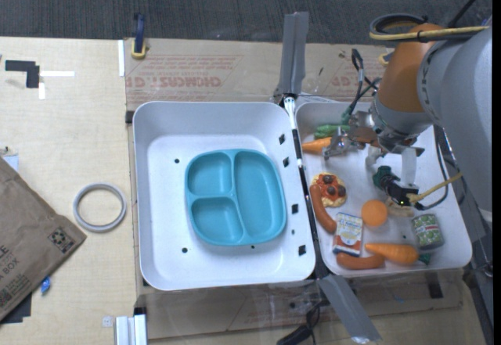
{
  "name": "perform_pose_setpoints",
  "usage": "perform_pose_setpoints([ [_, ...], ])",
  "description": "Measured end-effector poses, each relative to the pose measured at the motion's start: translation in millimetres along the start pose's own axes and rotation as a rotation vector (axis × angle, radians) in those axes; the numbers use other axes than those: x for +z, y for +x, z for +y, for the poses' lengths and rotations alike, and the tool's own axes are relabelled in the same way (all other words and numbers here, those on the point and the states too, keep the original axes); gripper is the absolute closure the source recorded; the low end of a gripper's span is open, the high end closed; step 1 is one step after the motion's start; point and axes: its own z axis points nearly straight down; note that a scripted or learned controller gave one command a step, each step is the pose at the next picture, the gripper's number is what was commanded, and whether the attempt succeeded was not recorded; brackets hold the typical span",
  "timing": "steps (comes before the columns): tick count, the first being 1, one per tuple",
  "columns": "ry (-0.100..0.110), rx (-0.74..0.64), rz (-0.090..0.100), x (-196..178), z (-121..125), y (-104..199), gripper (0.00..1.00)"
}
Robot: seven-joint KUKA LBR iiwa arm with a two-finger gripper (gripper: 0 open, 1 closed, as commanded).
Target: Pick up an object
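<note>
Grey arm: reaches into the right bin (462, 246) from the right, orange band above the wrist.
Gripper (356, 141): low near the bin's far-left part; whether it is open or closed, I cannot tell.
Just beside it: a small carrot (316, 145) and green pieces (329, 131).
Nearer: pizza slice (329, 188), sausage (322, 210), orange ball (374, 213), juice carton (348, 234), green can (427, 230), long carrot (394, 253).
Left bin (149, 203): teal divided tray (236, 197).

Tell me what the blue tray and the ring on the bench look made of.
Tray: likely moulded plastic, an even turquoise with rounded compartments and a soft sheen. Ring: grey and smooth, perhaps plastic or a tape roll; too small to settle.
</note>
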Motion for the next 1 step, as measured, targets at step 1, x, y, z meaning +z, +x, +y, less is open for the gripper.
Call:
perform_pose_setpoints([
  [1, 0.001, -0.026, 0.0, -0.1, -54.0, -102.7, 0.0],
])
